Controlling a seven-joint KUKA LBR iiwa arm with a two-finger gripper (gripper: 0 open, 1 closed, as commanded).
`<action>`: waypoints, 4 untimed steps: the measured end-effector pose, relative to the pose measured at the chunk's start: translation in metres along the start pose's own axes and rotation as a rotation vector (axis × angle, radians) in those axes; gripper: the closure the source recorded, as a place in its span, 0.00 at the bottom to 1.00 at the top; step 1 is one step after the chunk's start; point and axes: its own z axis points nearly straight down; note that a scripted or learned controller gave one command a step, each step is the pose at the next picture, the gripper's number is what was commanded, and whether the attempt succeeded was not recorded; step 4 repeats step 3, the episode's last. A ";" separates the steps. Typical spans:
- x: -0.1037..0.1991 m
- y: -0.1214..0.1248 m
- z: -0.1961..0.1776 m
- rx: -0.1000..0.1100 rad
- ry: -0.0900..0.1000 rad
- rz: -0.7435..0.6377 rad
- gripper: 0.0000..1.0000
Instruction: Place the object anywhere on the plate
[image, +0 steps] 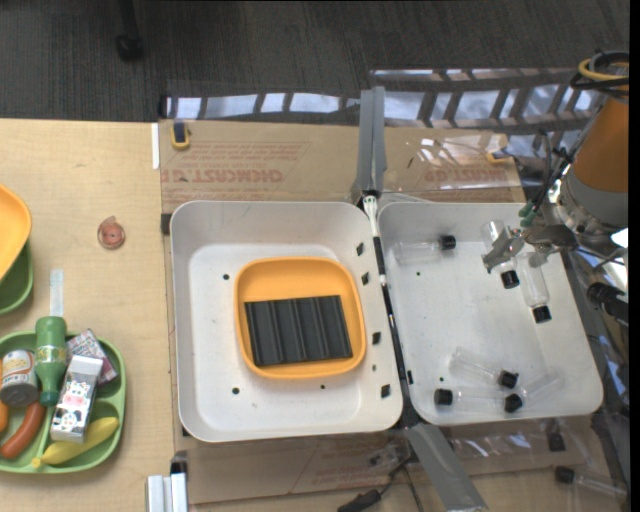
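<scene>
I count two white bins side by side on the bench (80, 180). The left bin (200, 330) holds one orange plate (298, 275) with a dark ribbed insert (300, 330) lying on it, at the centre of the frame. The right bin (440, 330) holds clear vials with black caps; I make out about six caps: one vial (443, 242) near the upper left of that bin, two under the pincer around (540, 300), and three along the lower edge near (505, 385). The vials are hard to separate against the white. The pincer (515, 250) sits over the upper right of the right bin, and I cannot tell how its grip stands. At the far left of the frame I see one green tray (100, 435) of toy food and one small pink disc (111, 233).
</scene>
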 end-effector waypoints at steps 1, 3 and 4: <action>0.000 0.000 0.000 0.000 0.000 0.000 0.00; -0.060 -0.012 -0.212 -0.001 -0.002 -0.346 0.00; -0.060 -0.012 -0.212 -0.001 -0.002 -0.346 0.00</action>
